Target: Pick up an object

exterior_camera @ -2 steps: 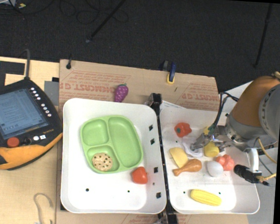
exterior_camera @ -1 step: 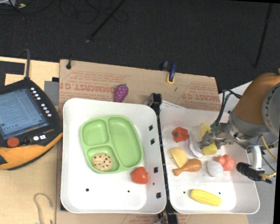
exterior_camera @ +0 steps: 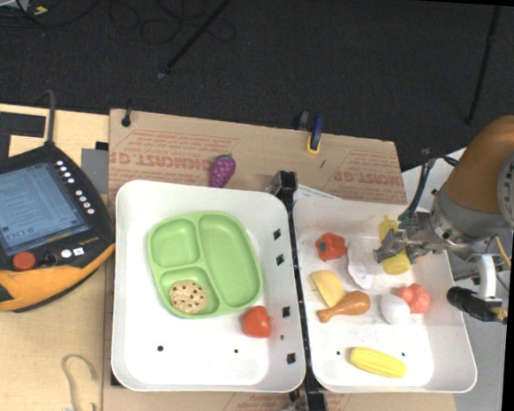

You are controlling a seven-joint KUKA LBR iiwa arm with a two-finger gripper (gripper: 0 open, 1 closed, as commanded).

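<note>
**Gripper low over the right bin**

Where the arm reaches in, gripper [exterior_camera: 394,248] down at a yellow toy [exterior_camera: 395,263] near the right bin's [exterior_camera: 457,371] far edge, touching it. Cannot tell whether clenched or released. Beside it: white egg [exterior_camera: 395,309], chicken leg [exterior_camera: 344,306].

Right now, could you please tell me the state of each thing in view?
Gripper: low over the right bin, at a yellow item; hold unclear.
Green tray: flat in left bin.
Cookie: in a tray compartment.
Corn: lying flat.
Drumstick: lying flat.
Tablet: screen lit.
</note>
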